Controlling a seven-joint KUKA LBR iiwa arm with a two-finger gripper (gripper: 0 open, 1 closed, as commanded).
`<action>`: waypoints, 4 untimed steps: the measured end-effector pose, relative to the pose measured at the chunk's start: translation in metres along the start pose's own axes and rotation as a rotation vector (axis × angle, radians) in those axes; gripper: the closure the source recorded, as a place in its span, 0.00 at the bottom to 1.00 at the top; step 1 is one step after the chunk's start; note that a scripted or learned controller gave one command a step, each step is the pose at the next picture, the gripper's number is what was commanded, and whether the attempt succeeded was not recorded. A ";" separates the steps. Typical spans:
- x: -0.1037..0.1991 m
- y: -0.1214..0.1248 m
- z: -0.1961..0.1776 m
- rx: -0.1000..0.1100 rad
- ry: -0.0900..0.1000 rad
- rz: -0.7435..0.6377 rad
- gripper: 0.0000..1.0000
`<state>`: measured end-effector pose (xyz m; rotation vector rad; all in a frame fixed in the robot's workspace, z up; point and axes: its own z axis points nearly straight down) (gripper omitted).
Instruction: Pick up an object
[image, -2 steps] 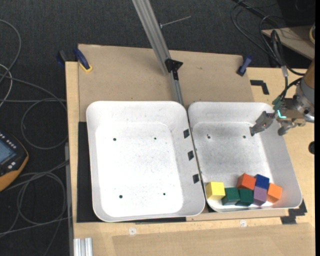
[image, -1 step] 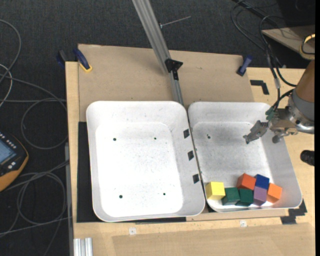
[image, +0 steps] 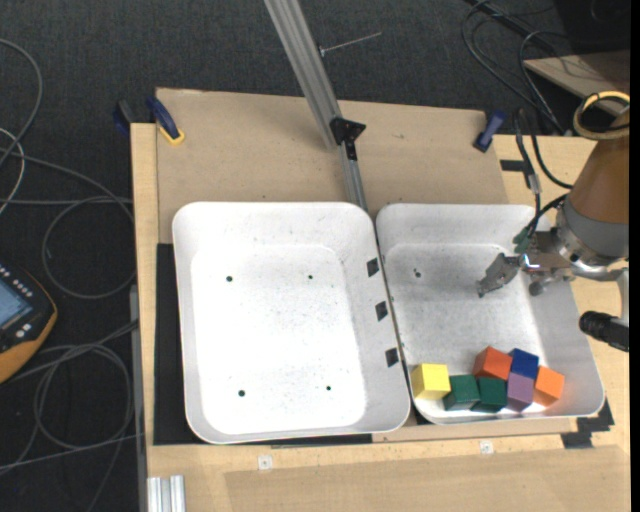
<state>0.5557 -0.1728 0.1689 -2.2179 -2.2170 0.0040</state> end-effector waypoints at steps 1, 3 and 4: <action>0.008 0.002 0.061 0.002 0.001 -0.001 0.00; 0.017 0.001 -0.010 -0.012 -0.003 -0.002 1.00; 0.010 0.003 -0.073 -0.014 -0.005 -0.002 1.00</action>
